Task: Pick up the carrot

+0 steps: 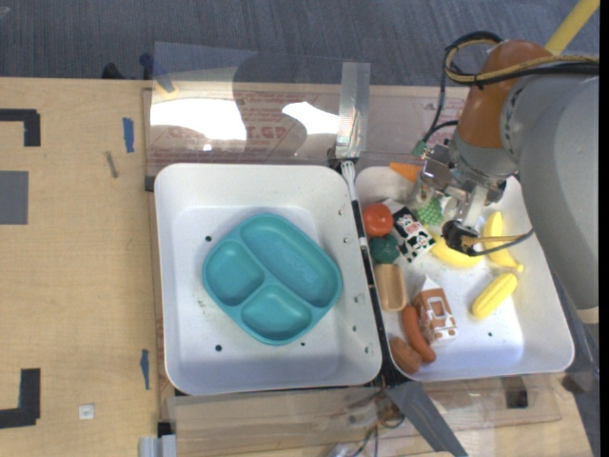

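Carrot [403, 170]: lies at the back of the right bin [535, 343], close to the far wall and toward the bin's left corner. Orange, partly hidden behind the gripper [445, 198], which hangs just beside it on the right. Hard to say whether touching or apart.

Gripper: reaches in from the right on the grey arm [561, 150], below the orange band [495, 84], and hovers low over the back half of the right bin. Cannot tell whether the jaws stand released or clenched; hidden by the wrist at this slant.

In front of the carrot, along the bin's left wall: red tomato [377, 219], then dark green piece [384, 249] right against it, then tan bun [389, 286], then two reddish sausages [415, 329] at the front corner. Just right of the tomato: black-and-white spotted toy [411, 234]. Beside the sausages: small white-and-orange carton [438, 314]. Below the gripper: pale green piece [433, 210] and yellow banana [463, 256]. Further right, well apart from the carrot: yellow corn cob [496, 294].

Left bin [190, 208]: holds a teal divided plate [271, 276], three compartments, set at a slant near the middle.
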